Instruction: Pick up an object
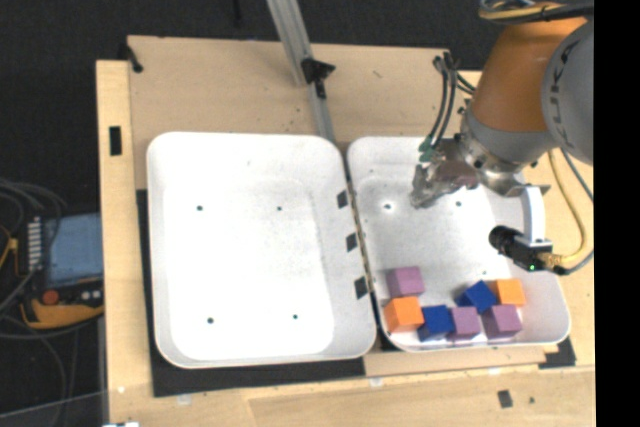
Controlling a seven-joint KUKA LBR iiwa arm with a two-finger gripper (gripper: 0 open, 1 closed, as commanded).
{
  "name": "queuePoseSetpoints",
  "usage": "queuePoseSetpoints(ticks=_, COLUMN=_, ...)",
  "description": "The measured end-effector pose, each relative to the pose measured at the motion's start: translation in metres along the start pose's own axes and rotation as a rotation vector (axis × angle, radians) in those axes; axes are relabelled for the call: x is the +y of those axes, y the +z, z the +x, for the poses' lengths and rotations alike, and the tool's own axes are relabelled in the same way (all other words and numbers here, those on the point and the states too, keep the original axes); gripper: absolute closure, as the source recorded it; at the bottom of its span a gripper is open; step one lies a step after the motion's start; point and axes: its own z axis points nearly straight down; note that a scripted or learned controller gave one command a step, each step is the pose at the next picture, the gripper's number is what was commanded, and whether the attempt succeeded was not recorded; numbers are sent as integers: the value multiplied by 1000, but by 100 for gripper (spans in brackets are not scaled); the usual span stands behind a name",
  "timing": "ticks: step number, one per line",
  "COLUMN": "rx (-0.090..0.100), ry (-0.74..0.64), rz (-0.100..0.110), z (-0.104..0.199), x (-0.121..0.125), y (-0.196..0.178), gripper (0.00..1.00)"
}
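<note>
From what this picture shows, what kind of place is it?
Probably a robotics lab test bench: a robot arm reaches over two white bins on a plywood bench, with small coloured blocks for grasp trials and loose cables beside.

A grey KUKA iiwa robot arm (545, 95) with a broad orange band above its wrist.

The rounded orange band sits beside a smooth grey casing bearing part of dark lettering. Thin dark and green cables (443, 110) run down its side toward the small grey metal two-finger gripper (432, 183). A pale looped hose (505, 5) arches over the top, a yellow cable (578, 215) curves down beside it, and a white bracket carries a small black unit (515, 245).
</note>
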Motion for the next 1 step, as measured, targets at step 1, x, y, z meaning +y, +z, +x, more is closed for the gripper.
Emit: queuePoseSetpoints(ticks=1, rx=0, ry=1, rz=0, z=44, x=-15, y=4, gripper=100)
